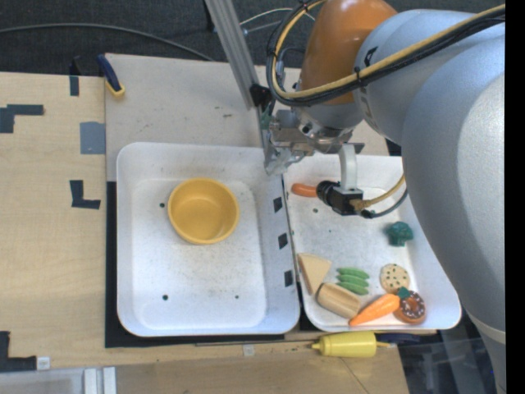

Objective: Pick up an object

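My gripper (277, 159) hangs low over the far end of the ridge between the two bins, under the orange wrist band. A yellow bowl (203, 210) sits in the left bin (139, 302), to the gripper's lower left. Just right of the gripper, in the right bin (435, 306), lies a small orange piece (303, 190). Nearer the front of that bin lie a cheese wedge (313, 268), green pea pods (353, 280), a cookie (394, 277), a bread roll (338, 300), a carrot (376, 309) and a donut (410, 306). A green broccoli (399, 233) lies at the right.
The arm's grey body covers the right bin's far right side. A black cable fitting (340, 197) hangs from the wrist over that bin. A yellow bottle (349, 345) lies on the bench in front of the right bin. A slanted metal bar (234, 48) rises behind the gripper.
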Robot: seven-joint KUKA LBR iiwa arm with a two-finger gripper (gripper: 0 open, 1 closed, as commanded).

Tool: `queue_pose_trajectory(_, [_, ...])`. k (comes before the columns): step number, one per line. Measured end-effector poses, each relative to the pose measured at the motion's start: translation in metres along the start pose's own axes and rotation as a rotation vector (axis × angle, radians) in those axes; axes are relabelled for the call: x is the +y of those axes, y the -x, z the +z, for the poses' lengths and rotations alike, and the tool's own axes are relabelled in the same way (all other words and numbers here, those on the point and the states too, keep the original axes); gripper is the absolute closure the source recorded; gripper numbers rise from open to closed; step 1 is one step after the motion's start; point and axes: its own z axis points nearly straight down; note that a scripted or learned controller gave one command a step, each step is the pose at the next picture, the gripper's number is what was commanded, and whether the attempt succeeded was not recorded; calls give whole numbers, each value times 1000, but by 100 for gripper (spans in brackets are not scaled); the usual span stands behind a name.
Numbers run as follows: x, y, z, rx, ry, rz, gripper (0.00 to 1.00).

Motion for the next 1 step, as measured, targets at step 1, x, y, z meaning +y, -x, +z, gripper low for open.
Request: queue_pose_trajectory(1, [15,-44,15,-1,-3,2,100])
